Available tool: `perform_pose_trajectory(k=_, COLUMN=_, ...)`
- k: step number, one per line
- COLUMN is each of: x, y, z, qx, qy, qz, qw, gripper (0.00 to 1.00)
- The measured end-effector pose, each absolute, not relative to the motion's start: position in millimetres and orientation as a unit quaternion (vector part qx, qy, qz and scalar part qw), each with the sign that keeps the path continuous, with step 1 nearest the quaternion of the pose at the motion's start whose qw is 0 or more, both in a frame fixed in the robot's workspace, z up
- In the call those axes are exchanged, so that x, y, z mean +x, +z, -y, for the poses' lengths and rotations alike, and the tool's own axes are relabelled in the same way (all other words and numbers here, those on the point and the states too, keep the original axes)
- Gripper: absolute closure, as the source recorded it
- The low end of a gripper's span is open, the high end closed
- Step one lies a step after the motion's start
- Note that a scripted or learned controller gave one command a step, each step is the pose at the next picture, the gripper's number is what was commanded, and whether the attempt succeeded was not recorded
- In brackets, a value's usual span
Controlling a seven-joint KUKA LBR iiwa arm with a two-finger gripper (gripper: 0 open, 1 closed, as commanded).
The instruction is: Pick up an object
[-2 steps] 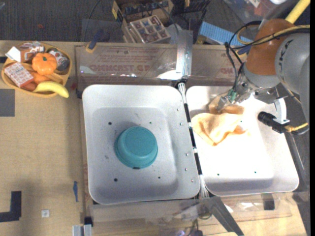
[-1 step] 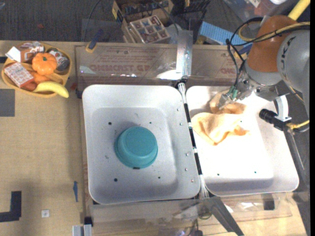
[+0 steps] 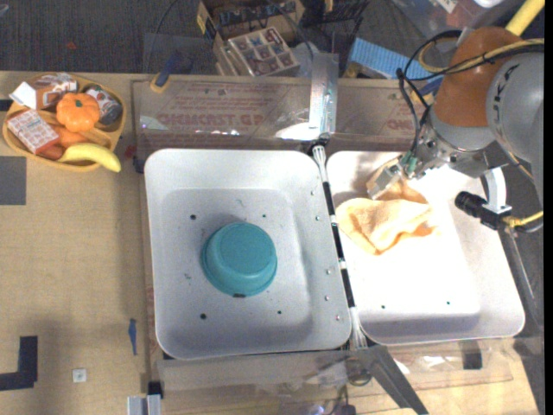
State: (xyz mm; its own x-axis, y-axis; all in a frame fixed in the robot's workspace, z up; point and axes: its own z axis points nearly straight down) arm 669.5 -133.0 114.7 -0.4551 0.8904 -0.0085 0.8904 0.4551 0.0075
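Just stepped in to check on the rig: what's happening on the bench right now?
The grey arm's end effector is down in the right white bin, at the upper edge of a crumpled pale orange cloth. Whether it has hold of the cloth can't be told. A teal upturned bowl sits alone in the left white bin.

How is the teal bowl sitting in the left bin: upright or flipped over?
Flipped over. The teal bowl shows a flat closed base on top, with no hollow visible, in the left bin.
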Motion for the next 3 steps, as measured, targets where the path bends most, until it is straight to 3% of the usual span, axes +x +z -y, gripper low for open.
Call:
perform_pose_trajectory(k=1, x=666.4, y=88, z=141, qx=0.516, qy=-0.0021, qz=-0.857, qw=-0.002, gripper=0.0)
perform_pose_trajectory(k=2, x=669.2, y=99, z=140, qx=0.515, qy=0.0002, qz=-0.857, qw=0.003, gripper=1.0)
perform_pose_trajectory(k=3, x=667.9, y=181, z=111, qx=0.318, qy=0.0008, qz=-0.948, qw=0.004, gripper=1.0)
